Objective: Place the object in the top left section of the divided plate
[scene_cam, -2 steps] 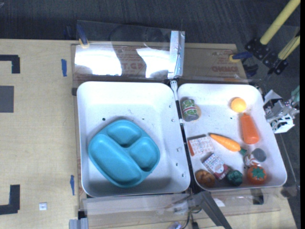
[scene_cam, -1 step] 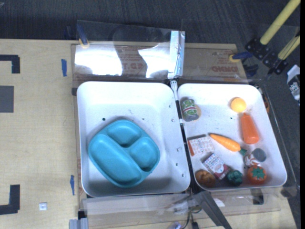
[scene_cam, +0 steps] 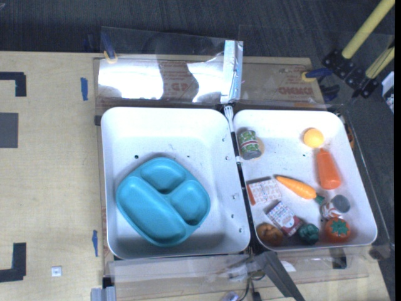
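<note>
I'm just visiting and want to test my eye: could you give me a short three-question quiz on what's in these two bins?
1. True or false: the blue divided plastic plate lies in the left white bin.
2. Which lies nearest the right white bin's top right corner?
A. the small round yellow ball
B. the orange toy carrot
C. the small green-labelled can
3. Fill in: the plate has ___ sections, and none holds anything.

Key: 1 true; 2 A; 3 three.

Open space around divided plate [scene_cam: 163,199]
</note>
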`<state>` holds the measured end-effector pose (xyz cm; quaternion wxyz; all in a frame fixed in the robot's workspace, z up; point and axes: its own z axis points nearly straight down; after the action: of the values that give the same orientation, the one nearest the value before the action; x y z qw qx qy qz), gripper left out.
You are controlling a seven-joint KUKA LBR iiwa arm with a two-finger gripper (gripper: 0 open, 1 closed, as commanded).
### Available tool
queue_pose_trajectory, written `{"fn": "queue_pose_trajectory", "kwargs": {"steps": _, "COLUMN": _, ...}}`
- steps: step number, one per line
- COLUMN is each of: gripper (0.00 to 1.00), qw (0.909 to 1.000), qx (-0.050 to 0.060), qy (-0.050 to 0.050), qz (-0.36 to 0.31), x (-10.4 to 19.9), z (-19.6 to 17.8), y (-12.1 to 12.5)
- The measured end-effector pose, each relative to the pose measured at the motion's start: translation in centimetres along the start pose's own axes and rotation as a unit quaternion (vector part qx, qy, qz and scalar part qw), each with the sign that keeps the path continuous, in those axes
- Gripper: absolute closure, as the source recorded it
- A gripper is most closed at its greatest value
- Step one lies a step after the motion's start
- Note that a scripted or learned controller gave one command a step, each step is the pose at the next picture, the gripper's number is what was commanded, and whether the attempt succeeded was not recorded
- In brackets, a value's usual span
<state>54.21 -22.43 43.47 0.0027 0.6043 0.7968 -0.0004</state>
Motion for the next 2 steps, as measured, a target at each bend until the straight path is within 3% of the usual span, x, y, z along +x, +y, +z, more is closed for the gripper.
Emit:
{"fn": "queue_pose_trajectory", "kwargs": {"steps": 1, "gripper": 1.00, "qw": 0.9877, "qx": -0.002, "qy": -0.001, "qz": -0.156, "x": -0.7, "z": -0.1, "y": 3.1}}
{"fn": "queue_pose_trajectory", "kwargs": {"steps": 2, "gripper": 1.00, "qw": 0.9622, "qx": 0.000, "qy": 0.003, "qz": -0.272, "x": 0.9, "z": 8.5, "y": 5.3}}
